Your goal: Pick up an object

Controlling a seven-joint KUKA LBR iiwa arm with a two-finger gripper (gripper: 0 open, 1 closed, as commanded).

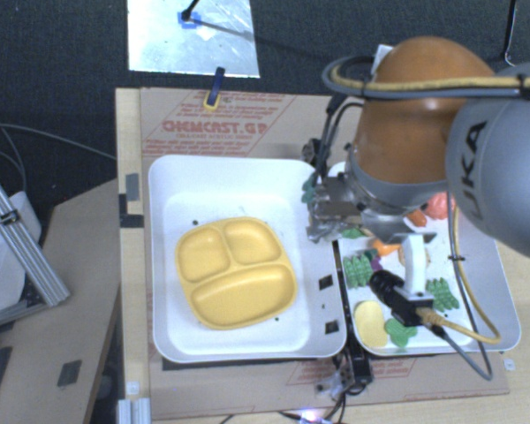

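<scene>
Worktop (pixel 137 360), pale tan, carrying two shallow white bins side by side. Left bin (pixel 172 193): one yellow divided plate (pixel 237 271), three compartments, lying flat near the bin's middle, well apart from the walls. Right bin (pixel 503 321): a clutter of small objects, largely covered by the arm. Visible among them: a green knobbly piece (pixel 359 269) near the left wall; a pale yellow round piece (pixel 368 316) at the near left corner, with a green lump (pixel 397 332) just beside it; another green piece (pixel 442 291) further right; a white upright piece (pixel 414 265) between the green ones; a pink-red object (pixel 437 206) at the far side.

Arm (pixel 499 170), grey with orange band (pixel 420 104), reaching in from the right over the right bin. Claw (pixel 329 223) at the divide between the two bins, above the left bin's right wall; spread or closed cannot be told, and nothing shows in its grasp.
</scene>
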